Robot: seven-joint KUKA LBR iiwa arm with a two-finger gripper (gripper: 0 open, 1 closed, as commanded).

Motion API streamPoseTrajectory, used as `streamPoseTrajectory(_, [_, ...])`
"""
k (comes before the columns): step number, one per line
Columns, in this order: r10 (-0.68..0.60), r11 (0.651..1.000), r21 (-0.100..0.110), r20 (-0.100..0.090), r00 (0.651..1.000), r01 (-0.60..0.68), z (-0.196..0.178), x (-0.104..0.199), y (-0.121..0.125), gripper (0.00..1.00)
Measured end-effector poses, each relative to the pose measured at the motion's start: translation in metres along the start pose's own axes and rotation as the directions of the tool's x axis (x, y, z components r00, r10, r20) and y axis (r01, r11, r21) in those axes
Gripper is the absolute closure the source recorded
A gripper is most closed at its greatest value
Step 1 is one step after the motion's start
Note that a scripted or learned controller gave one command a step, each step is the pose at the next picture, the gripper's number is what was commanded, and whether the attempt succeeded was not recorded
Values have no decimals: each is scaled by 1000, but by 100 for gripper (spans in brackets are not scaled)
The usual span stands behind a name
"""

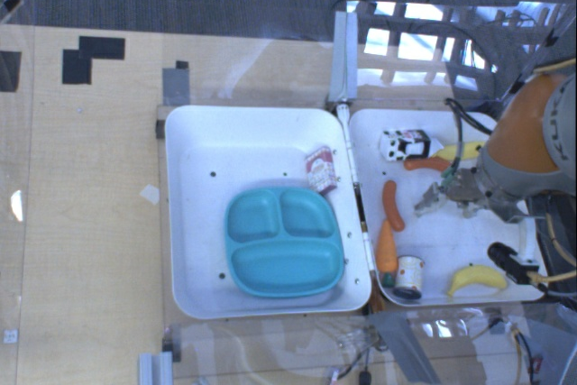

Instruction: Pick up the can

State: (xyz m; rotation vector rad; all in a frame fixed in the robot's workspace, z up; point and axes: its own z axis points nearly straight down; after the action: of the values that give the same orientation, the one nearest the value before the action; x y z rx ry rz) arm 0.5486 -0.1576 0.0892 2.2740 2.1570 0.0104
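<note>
Can (408, 274) is seen standing at the lower edge of the right bin (505, 295), beside a carrot (387, 251). Tool (431, 198) is poised above and right of it, empty; its spread cannot be told.

Bright, even light from overhead leaves only faint shadows in the white bins (261, 126), window glare flares across the clear panel (451, 41) at top right, and the whole picture is slightly soft and grainy.

I see my arm (532, 140) as a rounded orange band over a grey wrist, black cables looping beside it, ending in a grey metal hand (433, 198).
</note>
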Motion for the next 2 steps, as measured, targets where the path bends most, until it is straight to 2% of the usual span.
streamPoseTrajectory(1, [-41,999,-3,4,999,41,-1,-41,-56,0])
streamPoseTrajectory(2, [-79,997,-6,1,997,79,0,7,-2,0])
